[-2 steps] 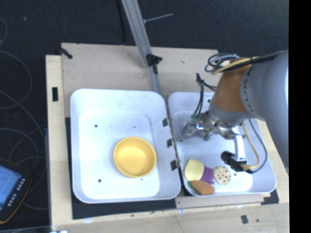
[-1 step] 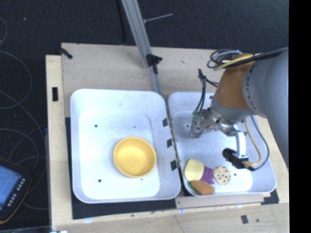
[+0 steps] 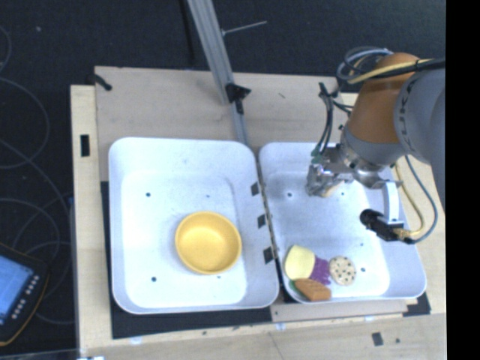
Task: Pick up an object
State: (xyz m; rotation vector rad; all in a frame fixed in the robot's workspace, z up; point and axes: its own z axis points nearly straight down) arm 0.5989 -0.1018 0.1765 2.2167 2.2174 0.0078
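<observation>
A: Two shallow white plastic bins sit side by side on the pale wooden desk [image 3: 165, 111]; which one concerns the present step?

B: The right-hand white bin [image 3: 390, 276]. The grey arm with an orange band [image 3: 382, 111] reaches over it, and the metal pincer [image 3: 324, 180] hangs above that bin's upper left part, over bare floor.

A: What does the pincer hold?

B: Nothing is seen between its tips; whether they stand apart or together cannot be told at this size.

A: Where are the candidates for picking?

B: A cluster lies at the near edge of the right bin: a pale yellow rounded piece [image 3: 299, 261], a purple piece [image 3: 321, 269], a round speckled biscuit-like disc [image 3: 343, 270] and an orange-brown wedge [image 3: 313, 290], touching or nearly so. A yellow plastic bowl [image 3: 208, 241] rests in the left-hand white bin [image 3: 135, 163].

A: Which step, then?

B: Approach, judged from position; no grasp is made. The next move calls for travel toward the cluster, well apart from the pincer, and a descent on one piece.
</observation>
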